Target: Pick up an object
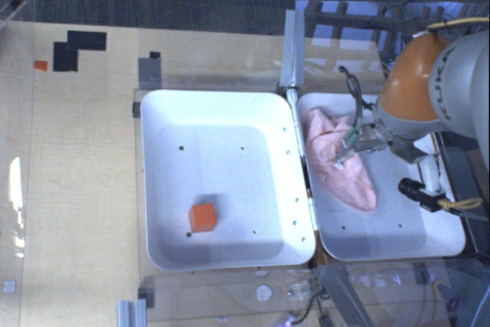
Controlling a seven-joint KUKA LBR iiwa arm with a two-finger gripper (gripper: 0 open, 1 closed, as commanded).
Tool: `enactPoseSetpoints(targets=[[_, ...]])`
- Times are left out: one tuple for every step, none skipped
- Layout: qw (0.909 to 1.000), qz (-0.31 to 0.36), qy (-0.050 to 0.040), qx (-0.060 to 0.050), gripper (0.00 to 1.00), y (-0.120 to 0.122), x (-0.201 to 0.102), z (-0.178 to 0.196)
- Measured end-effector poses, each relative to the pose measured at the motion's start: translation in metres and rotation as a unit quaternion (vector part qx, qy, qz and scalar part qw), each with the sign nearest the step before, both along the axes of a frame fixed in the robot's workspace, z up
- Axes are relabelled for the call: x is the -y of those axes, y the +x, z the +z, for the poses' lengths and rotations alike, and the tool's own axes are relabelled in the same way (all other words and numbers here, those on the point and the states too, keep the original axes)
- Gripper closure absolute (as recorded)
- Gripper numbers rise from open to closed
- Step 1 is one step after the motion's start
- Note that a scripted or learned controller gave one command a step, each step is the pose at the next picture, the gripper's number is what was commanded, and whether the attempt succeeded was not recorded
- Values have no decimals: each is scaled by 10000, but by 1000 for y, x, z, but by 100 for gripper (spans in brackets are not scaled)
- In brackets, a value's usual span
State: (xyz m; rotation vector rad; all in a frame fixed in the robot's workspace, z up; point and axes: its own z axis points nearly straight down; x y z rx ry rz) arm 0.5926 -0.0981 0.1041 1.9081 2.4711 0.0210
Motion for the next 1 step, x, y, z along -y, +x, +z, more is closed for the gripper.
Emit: enactPoseSetpoints(targets=[[9996, -277, 3, -79, 100, 78, 5, 43]])
